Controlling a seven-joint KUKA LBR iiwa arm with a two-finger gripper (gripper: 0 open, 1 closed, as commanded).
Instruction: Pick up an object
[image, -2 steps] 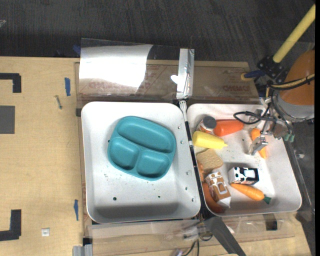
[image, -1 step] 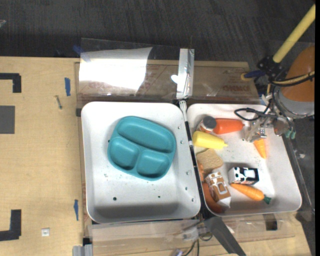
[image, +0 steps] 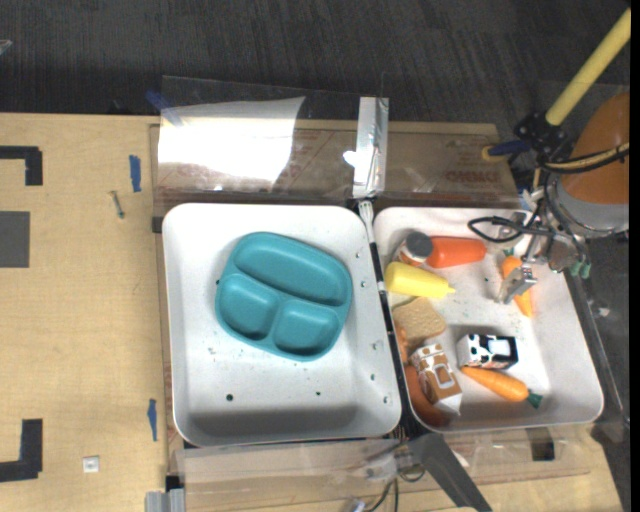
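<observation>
On the desk (image: 80, 300), the left white bin (image: 200, 400) carried a teal divided plate (image: 284, 294), lying flat near its middle and well clear of the arm's side, so it looked set aside rather than offered for picking. The right white bin (image: 580, 390) held the clutter meant for the task. Along its left wall lay a yellow banana-shaped toy (image: 418, 282), a tan bread-like slice (image: 420, 319) just below it and a small brown-and-white carton (image: 437, 373) toward the near-left corner. A carrot-like orange piece (image: 455, 251) rested by the far wall, a black-and-white block (image: 487, 350) sat near the middle, and a second orange carrot (image: 497, 383) lay just beside it toward the near edge. The tool (image: 518, 284) hung low over the right part of that bin, close to its far-right corner, beside a small orange piece (image: 524, 299); whether that piece was between the fingers or simply lying under them could not be told, nor could the opening of the tool. The grey arm with its orange band (image: 605, 150) reached in over the desk's right edge, likely placed for a grasp among the loosely spread toys.
</observation>
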